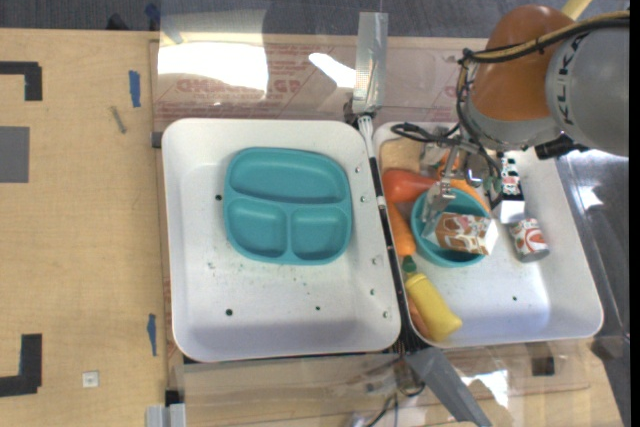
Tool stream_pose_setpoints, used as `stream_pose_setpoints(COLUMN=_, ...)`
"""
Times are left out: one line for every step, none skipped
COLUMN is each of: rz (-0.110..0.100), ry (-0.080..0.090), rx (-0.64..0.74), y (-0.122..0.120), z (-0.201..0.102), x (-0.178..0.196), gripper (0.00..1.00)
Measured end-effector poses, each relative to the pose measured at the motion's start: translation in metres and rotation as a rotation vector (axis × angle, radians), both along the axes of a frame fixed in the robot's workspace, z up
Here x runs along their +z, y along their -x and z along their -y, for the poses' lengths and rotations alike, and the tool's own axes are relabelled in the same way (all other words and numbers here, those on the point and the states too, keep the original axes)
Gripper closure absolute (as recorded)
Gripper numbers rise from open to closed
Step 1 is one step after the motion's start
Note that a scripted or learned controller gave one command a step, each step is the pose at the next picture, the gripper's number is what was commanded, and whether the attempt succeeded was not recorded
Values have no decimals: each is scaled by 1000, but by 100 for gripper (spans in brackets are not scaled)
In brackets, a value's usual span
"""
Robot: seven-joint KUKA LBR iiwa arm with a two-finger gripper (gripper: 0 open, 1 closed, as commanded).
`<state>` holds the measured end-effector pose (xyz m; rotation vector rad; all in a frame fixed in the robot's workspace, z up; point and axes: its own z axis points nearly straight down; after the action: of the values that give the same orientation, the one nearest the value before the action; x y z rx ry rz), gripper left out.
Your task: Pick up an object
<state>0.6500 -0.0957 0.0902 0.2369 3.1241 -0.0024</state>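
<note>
My gripper [447,187] is low in the right bin [570,305], just above the teal bowl [440,250] and the small printed carton [466,233] that lies in it. I cannot tell how the gripper is set, because cables and the wrist cover that part, and I see nothing clearly held.

I judge that I am in the reaching step, before any lift. The next move calls for a short descent onto one object, a firm grasp, and then a straight rise. The carton is the nearest candidate. It is tilted in the bowl, so it may slip aside.

Around the bowl there are other objects: an orange carrot-like piece [403,205] touching its left side, a yellow piece [432,307] nearer, and a small red-and-white can [528,238] to the right.

My wrist points down steeply, and the orange band [518,65] is above it, far and right. The left bin [190,295] holds a teal divided plate [288,205], well apart from me.
</note>
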Motion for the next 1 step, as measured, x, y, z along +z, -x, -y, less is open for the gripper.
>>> stream_pose_setpoints(rz=15, ry=9, rx=-1, y=-4, z=5, x=16, gripper=100)
